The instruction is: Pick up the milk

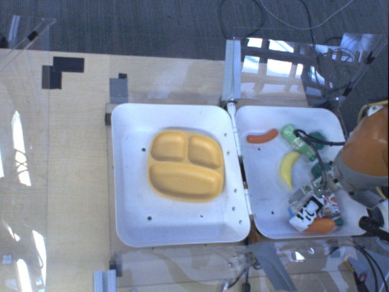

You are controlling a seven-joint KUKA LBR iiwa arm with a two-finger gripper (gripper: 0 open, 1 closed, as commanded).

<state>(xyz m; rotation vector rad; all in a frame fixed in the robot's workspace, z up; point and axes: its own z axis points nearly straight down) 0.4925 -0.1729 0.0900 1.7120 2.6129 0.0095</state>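
Note:
The milk (306, 212), a small white carton with black print, lies near the front edge of the right bin (267, 218). An orange carrot (321, 225) rests against its front side. My gripper (316, 190) comes in from the right and hangs directly over the carton's far end, very close to it or touching. The grey wrist and the orange band (366, 146) cover the bin's right side and hide how the gripper meets the carton.
The right bin also holds a yellow banana (288, 166), a red sausage (262, 137) and a green bottle (297, 141) toward the back. A yellow compartment tray (185, 165) sits in the left bin (130, 181). Cables trail behind the bins.

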